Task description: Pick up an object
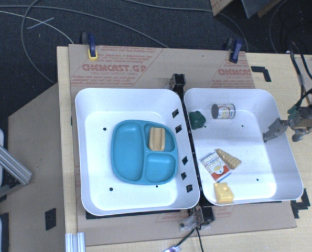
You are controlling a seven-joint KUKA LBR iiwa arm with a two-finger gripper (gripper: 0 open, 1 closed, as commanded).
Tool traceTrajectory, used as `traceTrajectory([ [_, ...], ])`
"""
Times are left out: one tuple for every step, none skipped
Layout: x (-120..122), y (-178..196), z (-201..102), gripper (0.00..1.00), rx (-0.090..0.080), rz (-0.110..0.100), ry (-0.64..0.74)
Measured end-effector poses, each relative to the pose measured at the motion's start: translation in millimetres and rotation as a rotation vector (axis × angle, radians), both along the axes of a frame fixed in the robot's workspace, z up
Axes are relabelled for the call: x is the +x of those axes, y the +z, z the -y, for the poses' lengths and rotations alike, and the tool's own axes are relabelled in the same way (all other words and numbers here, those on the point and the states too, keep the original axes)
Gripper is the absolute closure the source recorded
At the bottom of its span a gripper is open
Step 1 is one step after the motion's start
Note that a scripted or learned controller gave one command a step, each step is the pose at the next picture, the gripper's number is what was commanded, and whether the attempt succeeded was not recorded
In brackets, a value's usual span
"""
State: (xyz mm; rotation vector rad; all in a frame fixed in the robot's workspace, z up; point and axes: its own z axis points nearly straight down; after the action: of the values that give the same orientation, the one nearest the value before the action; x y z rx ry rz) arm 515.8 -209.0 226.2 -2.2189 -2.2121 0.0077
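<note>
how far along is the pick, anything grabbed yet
Nothing looks picked yet. The gripper sits at the right white bin's right edge, apart from the objects. The small metal can, green lump, snack packet and yellow block all lie in the bin. Approach and grasp remain.

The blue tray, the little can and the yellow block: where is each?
blue tray (pixel 129 156): camera view, on its large left compartment.
little can (pixel 224 111): camera view, on its side wall.
yellow block (pixel 224 193): camera view, on its top face.

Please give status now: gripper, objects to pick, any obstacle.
Gripper at right bin's right edge, nothing seen between fingers. Can, green piece, cone, packet, yellow block lie apart in it. No obstacle seen.
</note>
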Motion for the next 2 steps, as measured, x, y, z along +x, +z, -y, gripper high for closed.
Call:
traceTrajectory([
  [2.6, 5.3, -0.2, 0.0, -0.003, 0.011, 0.003],
  [2.6, -58.0, -3.3, 0.0, 0.001, 0.002, 0.003],
])
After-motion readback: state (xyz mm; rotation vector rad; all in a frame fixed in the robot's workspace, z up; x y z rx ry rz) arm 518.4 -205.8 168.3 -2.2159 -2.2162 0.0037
